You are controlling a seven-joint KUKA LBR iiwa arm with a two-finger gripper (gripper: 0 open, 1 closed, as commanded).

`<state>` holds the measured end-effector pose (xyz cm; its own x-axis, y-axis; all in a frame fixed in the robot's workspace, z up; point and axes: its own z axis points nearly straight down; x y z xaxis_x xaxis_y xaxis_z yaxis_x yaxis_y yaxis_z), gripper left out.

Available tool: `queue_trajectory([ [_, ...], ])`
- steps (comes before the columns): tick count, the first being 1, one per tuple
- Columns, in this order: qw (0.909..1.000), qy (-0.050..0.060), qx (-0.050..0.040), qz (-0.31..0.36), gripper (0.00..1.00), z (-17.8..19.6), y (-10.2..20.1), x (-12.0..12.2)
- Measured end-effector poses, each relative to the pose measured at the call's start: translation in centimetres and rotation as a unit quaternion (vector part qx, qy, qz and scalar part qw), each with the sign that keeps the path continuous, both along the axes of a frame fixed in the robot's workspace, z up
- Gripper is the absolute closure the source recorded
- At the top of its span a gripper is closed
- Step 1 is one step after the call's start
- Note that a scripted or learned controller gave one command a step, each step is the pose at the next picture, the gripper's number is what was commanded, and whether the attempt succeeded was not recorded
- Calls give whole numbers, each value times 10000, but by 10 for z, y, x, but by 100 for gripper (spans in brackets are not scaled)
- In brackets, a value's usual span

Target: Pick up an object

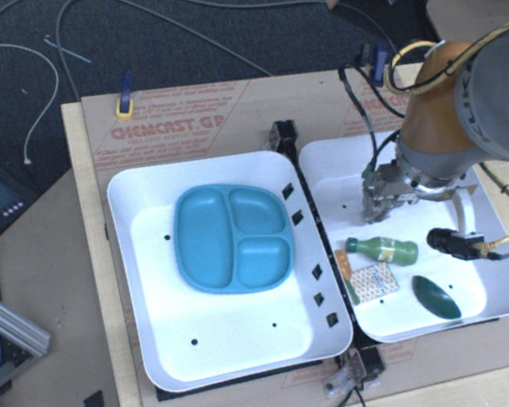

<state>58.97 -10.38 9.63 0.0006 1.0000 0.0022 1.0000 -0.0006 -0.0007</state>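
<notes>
Camera view, fixed overhead, slanted:
- Left bin [162, 344]: one blue divided plate [234, 237], lying flat near the middle
- Right bin [343, 161]: green bottle [383, 248] on its side; patterned packet [373, 280] just below it, touching or nearly so; orange item [342, 261] at the bin's left wall beside the bottle cap; dark green oval piece [436, 297] near the lower right corner
- Arm: grey with orange band, reaching in from the right; gripper [378, 203] low over the right bin, just above the bottle; opening of the gripper cannot be told, and nothing is seen held
- Task item: none lifted; bottle is the nearest candidate

Risks, as judged:
- Bottle may roll from a closing grip, being round and lying flat
- Packet and orange item crowd the bottle; a descent off centre could catch two things or nudge them against the wall
</notes>
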Motion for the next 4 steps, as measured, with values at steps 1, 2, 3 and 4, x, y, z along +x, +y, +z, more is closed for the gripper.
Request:
queue_trajectory([
  [1, 10000, -38, -16, 6, 100, 64, -3, 2],
  [2, 10000, -37, -15, 8, 100, 123, -1, -6],
  [3, 10000, -21, -12, 8, 100, 138, -1, -5],
  [4, 10000, 7, 4, 33, 100, 126, 54, 5],
])
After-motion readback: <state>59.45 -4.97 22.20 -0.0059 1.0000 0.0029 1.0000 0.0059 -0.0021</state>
